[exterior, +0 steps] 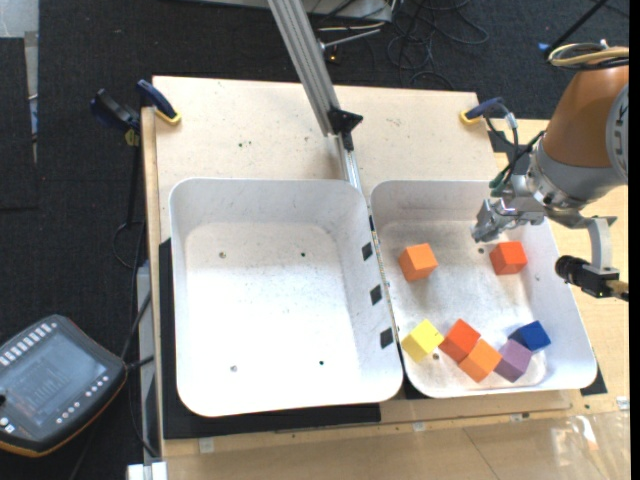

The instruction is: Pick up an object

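1. Hand (487,230) sat low over the right bin (570,313), upper part, between the two upper cubes. Couldn't tell from this angle how it was set; nothing visible in it.
2. Red-orange cube (508,256) lay just right of and below the hand, close to it, contact unclear.
3. Orange cube (419,260) lay to the hand's left, apart from it, on the bin floor.
4. Remaining cubes were clustered at the bin's near edge: yellow cube (422,338), second red-orange cube (461,337), second orange cube (480,359), purple cube (514,359), blue cube (531,336). The middle ones were touching or nearly so.
5. Left bin (200,218) sat beside the right one, rims meeting at the centre.
6. Arm (585,128) came in from the right, orange band above the wrist.
7. Bench (250,128) carried both bins; clamps (150,103) were on its far corners. Teach pendant (50,383) lay off the bench at lower left.
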`<state>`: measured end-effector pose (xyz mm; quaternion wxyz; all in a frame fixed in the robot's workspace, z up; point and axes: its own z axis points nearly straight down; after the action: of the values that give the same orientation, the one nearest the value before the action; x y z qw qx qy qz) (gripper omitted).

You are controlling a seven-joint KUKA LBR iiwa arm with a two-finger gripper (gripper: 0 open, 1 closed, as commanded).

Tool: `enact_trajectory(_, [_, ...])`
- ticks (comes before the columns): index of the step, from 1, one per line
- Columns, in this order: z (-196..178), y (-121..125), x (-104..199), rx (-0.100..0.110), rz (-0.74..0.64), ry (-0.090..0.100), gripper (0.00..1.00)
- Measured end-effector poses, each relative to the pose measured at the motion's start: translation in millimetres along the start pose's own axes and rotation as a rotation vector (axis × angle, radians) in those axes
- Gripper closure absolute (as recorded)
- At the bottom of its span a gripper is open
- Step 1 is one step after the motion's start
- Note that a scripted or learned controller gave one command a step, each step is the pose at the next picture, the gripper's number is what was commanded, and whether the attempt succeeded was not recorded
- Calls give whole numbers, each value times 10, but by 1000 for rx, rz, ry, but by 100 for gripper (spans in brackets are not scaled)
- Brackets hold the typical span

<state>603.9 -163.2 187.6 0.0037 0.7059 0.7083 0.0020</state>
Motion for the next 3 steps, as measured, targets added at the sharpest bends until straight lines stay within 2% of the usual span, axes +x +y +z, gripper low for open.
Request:
enact_trajectory(1, [-482, 21, -2, 1, 0, 0, 100])
enact_trajectory(2, [-397, 47, 477, 9, -4, 3, 100])
enact_trajectory(3, [-462, -1, 1103, 8, -6, 5, 100])
